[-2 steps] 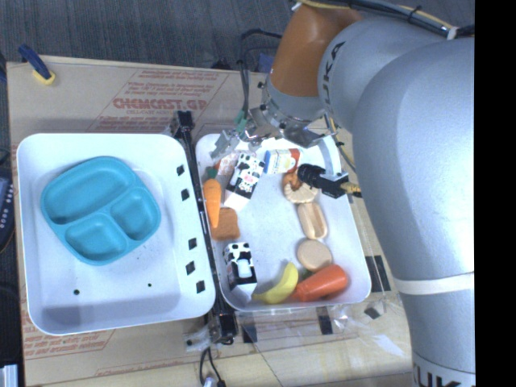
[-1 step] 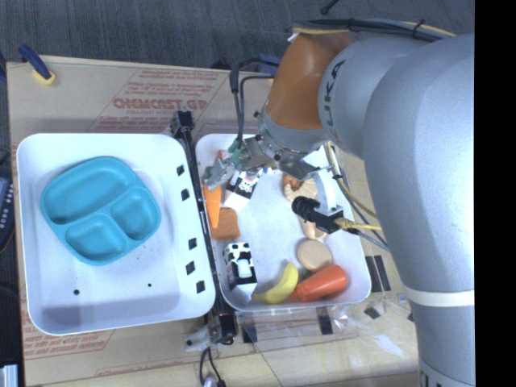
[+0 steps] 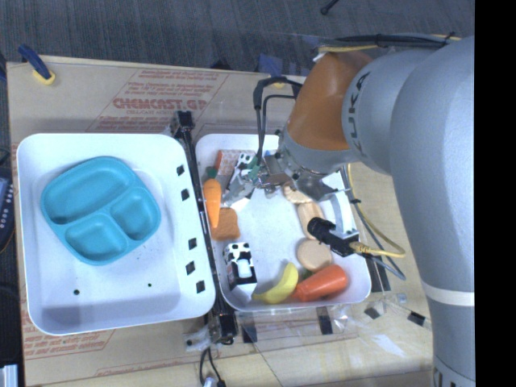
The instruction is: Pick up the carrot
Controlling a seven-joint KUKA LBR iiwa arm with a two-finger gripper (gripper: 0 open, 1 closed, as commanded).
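The carrot (image 3: 211,202) lies along the right bin's (image 3: 278,303) left wall, so that side is shut off — a brown chunk (image 3: 226,223) touches its near end and small packets (image 3: 230,164) crowd its far end. The arm (image 3: 379,119) covers the bin's far right. Bare white floor lies open mid-bin, between the carrot and the banana (image 3: 278,285) — the left bin around the blue tray (image 3: 101,208) is roomy

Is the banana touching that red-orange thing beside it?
Touching. The camera view shows the banana lying against the red-orange piece, no gap between them.
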